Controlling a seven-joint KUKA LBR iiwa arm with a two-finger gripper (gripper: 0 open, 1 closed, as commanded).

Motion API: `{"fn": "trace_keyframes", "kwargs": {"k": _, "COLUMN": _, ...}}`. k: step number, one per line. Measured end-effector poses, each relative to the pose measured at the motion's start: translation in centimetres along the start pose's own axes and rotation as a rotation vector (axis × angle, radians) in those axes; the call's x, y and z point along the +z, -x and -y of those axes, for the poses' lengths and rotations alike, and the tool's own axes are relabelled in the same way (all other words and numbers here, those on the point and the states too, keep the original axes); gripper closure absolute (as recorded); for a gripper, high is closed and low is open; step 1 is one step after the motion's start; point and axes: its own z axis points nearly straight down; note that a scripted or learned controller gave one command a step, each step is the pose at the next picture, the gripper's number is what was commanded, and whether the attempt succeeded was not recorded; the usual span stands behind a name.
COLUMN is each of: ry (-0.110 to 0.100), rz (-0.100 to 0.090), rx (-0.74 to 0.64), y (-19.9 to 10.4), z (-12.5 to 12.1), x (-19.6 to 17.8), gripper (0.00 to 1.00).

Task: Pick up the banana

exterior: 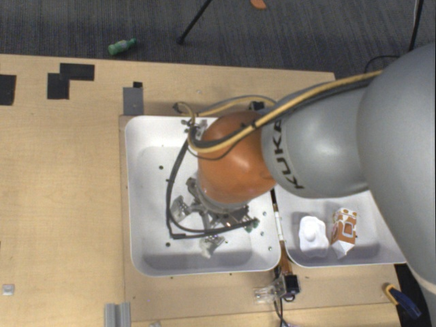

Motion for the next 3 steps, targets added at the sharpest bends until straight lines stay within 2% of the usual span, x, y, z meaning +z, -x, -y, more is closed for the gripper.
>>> {"fn": "trace_keyframes", "kwargs": {"k": 1, "ry": -0.001, "rz": 0.008, "rx": 0.000, "y": 0.3, "z": 0.0, "x": -1.1, "gripper": 1.00}}
{"fn": "trace_keyframes", "kwargs": {"k": 2, "ry": -0.005, "rz": 0.005, "rx": -0.047, "y": 2.7, "z": -2.5, "x": 2.6, "gripper": 1.00}}
{"fn": "trace_keyframes", "kwargs": {"k": 3, "ry": -0.005, "rz": 0.011, "rx": -0.046, "y": 2.9, "z": -2.5, "x": 1.5, "gripper": 1.00}}
